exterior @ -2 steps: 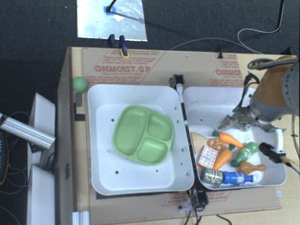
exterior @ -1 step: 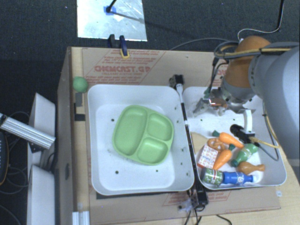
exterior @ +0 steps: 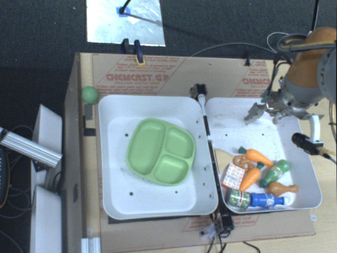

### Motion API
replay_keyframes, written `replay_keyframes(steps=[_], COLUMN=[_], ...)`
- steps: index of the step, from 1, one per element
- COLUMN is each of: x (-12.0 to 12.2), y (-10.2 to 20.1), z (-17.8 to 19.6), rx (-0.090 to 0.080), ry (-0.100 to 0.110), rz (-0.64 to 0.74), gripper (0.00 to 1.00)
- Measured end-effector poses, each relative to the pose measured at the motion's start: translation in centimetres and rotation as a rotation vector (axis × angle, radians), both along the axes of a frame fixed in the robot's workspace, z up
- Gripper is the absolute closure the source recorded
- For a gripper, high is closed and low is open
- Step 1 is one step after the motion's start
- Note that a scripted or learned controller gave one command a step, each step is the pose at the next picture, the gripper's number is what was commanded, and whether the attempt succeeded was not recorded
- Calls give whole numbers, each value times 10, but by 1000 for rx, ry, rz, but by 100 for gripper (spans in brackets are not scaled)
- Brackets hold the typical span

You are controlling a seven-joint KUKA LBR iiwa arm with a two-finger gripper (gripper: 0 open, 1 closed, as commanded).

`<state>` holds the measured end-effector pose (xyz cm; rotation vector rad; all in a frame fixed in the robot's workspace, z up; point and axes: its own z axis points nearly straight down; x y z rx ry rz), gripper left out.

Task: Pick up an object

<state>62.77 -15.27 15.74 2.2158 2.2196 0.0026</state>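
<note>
We saw the grey two-finger gripper hanging spread open and empty over the right white bin's bare far end; the orange plastic carrot lay nearer the camera, its long axis slanting, amid the toy heap.

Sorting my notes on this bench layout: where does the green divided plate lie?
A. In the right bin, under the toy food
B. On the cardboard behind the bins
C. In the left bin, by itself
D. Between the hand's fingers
C: the green divided plate lies flat in the left bin, while the toy food, such as the carrot, is heaped in the right bin.
</note>
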Motion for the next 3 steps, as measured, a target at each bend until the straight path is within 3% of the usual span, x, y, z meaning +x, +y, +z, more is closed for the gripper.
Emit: replay_keyframes(steps=[1, 2, 3], x=[-77, -75, -75], y=[-12, -12, -12], z=[-74, -63, -63], rx=[2, 2, 2], ry=[6, 2, 2], rz=[-1, 0, 1], gripper=[0, 100, 0])
